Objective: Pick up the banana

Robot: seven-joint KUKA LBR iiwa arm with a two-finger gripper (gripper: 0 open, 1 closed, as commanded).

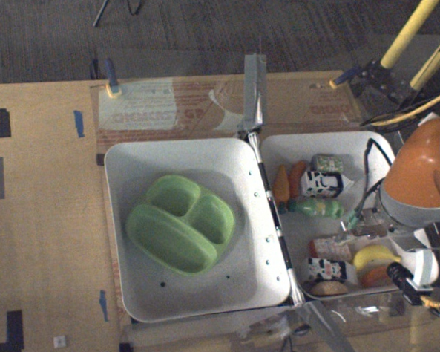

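Note:
The banana [373,256] is yellow and lies in the right bin [278,151] near its front right corner, resting against a red-orange fruit [375,276]. My gripper [357,226] hangs over the right bin, just above and slightly left of the banana, below the arm's orange band [422,166]. Nothing shows held in it. The arm hides the bin's right side.
The right bin also holds a carrot [281,184], a cow-patterned carton [323,182], a green bottle [317,207], a small can [327,163], a second patterned carton [326,268] and a bread piece [329,287]. A green divided plate [180,223] sits in the left bin [123,170].

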